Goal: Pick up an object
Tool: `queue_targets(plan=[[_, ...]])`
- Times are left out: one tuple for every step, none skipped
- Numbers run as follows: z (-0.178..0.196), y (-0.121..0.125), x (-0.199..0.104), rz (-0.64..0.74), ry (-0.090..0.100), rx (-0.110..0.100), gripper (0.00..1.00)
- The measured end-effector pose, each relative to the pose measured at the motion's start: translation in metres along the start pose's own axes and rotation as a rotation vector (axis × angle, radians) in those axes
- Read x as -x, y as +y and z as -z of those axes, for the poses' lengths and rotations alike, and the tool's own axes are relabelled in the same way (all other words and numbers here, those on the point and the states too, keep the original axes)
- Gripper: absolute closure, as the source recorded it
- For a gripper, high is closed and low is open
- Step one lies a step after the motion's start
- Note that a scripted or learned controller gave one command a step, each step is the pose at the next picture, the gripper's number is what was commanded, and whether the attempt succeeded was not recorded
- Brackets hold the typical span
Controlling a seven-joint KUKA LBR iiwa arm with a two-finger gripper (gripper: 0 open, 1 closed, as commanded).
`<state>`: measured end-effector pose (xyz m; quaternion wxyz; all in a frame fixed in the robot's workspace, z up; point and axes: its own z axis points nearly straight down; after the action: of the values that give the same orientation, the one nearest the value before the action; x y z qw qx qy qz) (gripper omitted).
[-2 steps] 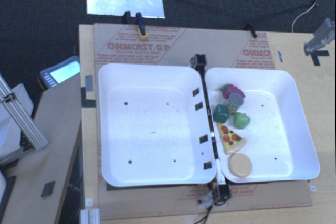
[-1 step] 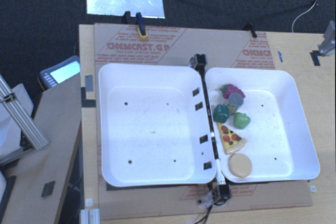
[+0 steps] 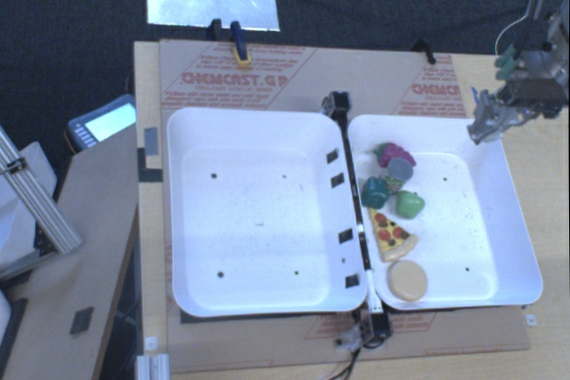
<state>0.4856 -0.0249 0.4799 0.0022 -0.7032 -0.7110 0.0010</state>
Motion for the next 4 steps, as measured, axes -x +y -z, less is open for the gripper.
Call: queue_targets(plan=[[-0.168,0.001,-0.043,-0.003,-0.001,-0.009,1.00],[-0.035,0.032,-0.118,-0.001,0.002,0.023,1.00],[0.052,0.008,-0.165,-0.001,0.003,0.016,1.00],[-0.015,0.002,-0.246,0.001,-0.002,0.000,1.00]])
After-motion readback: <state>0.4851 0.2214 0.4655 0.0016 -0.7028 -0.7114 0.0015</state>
